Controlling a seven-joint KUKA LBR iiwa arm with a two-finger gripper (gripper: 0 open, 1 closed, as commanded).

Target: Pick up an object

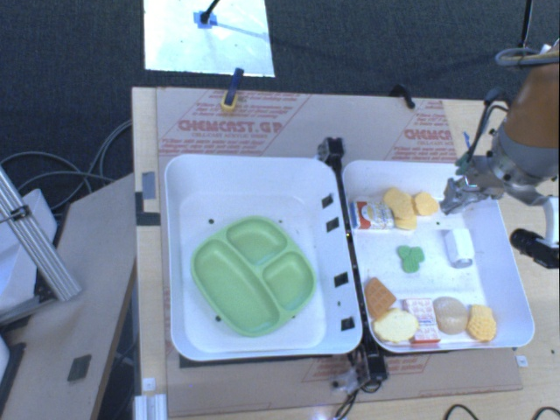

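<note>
The right white bin (507, 261) holds several small food items: yellow pieces (404, 205) and a small packet (371, 215) at the back, a green piece (409, 257) in the middle, a pale cylinder (457, 246), and crackers, a bun and another packet (420, 320) along the front. My gripper (458, 194) hangs over the bin's back right part, just right of the yellow pieces. Nothing shows between its fingers.
The left white bin (188, 191) holds a green divided plate (253, 274). A black divider with clips (339, 226) runs between the bins. The arm (529, 138) comes in from the right. Cables and an aluminium rail (35, 243) lie off the bench at left.
</note>
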